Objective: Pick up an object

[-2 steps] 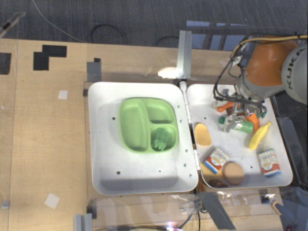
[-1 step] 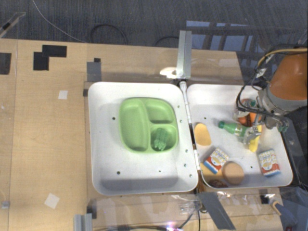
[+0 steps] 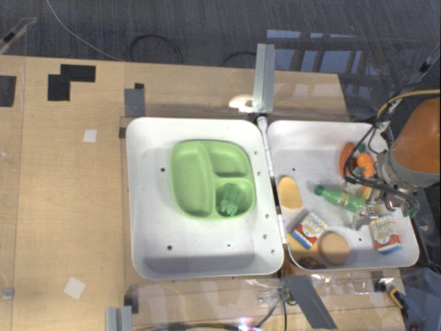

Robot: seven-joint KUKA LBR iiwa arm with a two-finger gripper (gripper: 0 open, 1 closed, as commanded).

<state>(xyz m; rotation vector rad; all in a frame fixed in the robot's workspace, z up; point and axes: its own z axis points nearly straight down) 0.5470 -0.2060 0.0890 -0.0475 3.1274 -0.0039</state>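
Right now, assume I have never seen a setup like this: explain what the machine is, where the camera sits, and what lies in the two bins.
One camera hangs above a wooden bench and looks down at a slant. The grey robot arm with the orange band reaches in from the picture's right. Its end effector, the part that grasps, hovers low over the right shallow white bin; whether it grips anything cannot be told from here.

That bin holds the clutter: a green plastic bottle lying on its side, a yellow oval piece, a small colourful carton, a round tan ball-like object, a small white and red carton, and an orange and red toy near the arm.

The left shallow white bin holds a light green divided plastic tray, with a small translucent green object in one of its compartments.
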